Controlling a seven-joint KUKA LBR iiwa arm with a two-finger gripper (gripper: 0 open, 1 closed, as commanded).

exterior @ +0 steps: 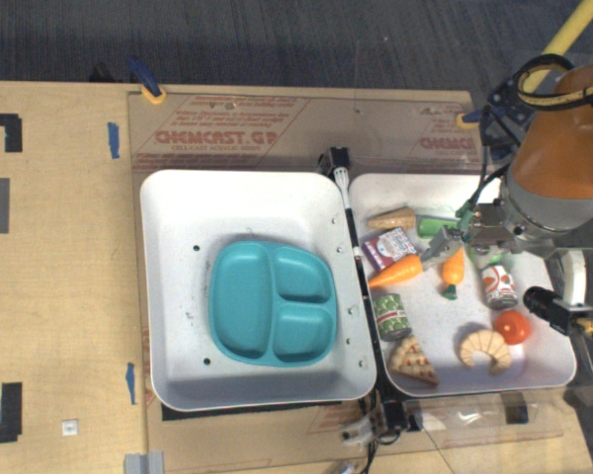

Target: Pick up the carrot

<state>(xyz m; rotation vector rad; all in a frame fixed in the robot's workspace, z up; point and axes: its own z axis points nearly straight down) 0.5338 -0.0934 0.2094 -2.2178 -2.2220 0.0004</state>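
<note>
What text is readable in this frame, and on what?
"CHEMCAST GP", red print, partly blurred: clear sheet behind the bins.
Repeat print at the sheet's right: cut off, too blurred.
Purple packet, green can, red-white can: labels too small to read.

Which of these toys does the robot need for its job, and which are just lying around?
For the job:
carrot
hand

Just lying around:
teal plate
tomato
croissant
pie slice
red can
green can
purple packet
small orange veggie
</note>
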